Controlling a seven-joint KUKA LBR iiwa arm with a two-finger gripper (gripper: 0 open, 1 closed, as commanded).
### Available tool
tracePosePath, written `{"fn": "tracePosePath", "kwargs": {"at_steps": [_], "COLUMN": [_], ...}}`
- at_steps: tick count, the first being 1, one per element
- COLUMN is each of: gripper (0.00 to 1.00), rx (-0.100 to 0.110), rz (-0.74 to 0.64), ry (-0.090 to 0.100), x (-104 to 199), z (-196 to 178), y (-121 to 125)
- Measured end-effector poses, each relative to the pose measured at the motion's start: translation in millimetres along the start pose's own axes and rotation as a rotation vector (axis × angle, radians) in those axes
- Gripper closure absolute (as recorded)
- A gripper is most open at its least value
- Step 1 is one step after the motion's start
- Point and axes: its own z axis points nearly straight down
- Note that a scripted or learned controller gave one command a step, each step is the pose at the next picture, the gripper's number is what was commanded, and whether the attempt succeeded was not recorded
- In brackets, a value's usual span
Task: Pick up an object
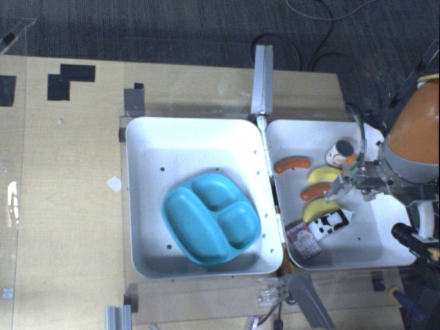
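- The left bin (137, 184) on the table (62, 184) carries a turquoise divided plate (210, 216), lying flat toward the bin's 5 o'clock corner; it looks like stiff, light plastic, broad and smooth, so a raised rim would be the only fair place to pinch it.
- The right bin (375, 243) holds the small things: an orange sausage-shaped toy (292, 163) near 10 o'clock, an upper banana (322, 176) just beside it, a second orange piece (316, 192) below that, and a lower banana (319, 210) close to the bin's middle.
- At 7 o'clock in that bin lies a small purplish packet (302, 239), with a black-and-white printed card (332, 222) just beside it (flat things, poor for a two-finger pinch).
- A small round white object (338, 152) sits near 12 o'clock.
- The end effector (356, 179) hangs over the right side of the bananas; I cannot tell whether it is wide, narrow or holding anything.
- The bananas are probably light, slick toy fruit; gripping across the thick middle of the curve seems safest, since the tapered ends would likely slip out.
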Motion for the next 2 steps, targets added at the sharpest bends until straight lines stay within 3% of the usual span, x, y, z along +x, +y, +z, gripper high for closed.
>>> {"fn": "tracePosePath", "kwargs": {"at_steps": [1,2], "gripper": [0.0,1.0], "rx": [-0.004,-0.011], "rz": [-0.261,-0.263], "ry": [-0.002,-0.005], "x": [-42,-42], "z": [-82,-94], "y": [-17,-14]}}
